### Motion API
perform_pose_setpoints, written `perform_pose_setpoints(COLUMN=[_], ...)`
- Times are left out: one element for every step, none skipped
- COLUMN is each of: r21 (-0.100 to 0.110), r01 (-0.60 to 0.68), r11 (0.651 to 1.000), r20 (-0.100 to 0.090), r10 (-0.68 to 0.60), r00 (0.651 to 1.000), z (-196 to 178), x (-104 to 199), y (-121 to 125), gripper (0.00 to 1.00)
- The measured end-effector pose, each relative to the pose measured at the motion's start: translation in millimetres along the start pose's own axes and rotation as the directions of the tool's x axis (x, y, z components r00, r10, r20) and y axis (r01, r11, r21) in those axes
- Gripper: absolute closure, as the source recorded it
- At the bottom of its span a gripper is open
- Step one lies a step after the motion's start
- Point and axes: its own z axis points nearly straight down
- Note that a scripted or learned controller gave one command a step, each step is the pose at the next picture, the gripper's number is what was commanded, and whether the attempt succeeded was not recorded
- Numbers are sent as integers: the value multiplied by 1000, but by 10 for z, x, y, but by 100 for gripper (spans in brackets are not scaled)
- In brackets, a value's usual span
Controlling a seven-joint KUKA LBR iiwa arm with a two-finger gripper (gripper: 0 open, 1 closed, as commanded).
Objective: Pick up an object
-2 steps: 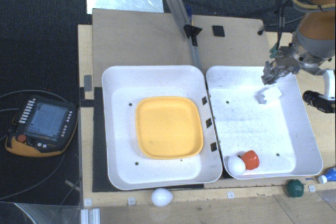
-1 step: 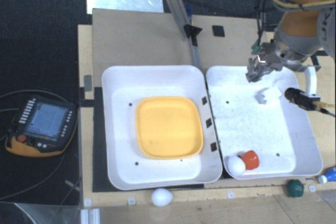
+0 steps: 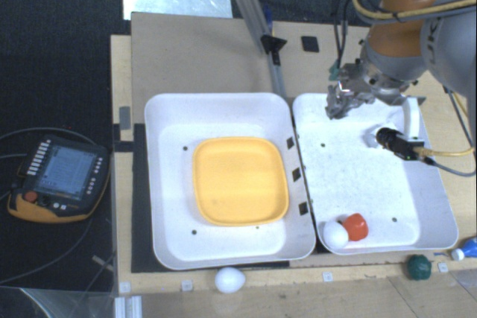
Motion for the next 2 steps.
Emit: perform_pose_setpoints(r21=[0, -1], r01=[0, 1], r11=[1000, 1000], r20=[0, -1], r10=[0, -1], r00=[1000, 1000], z=[-56, -73], x=[506, 1110], y=[43, 39], gripper=[100, 100])
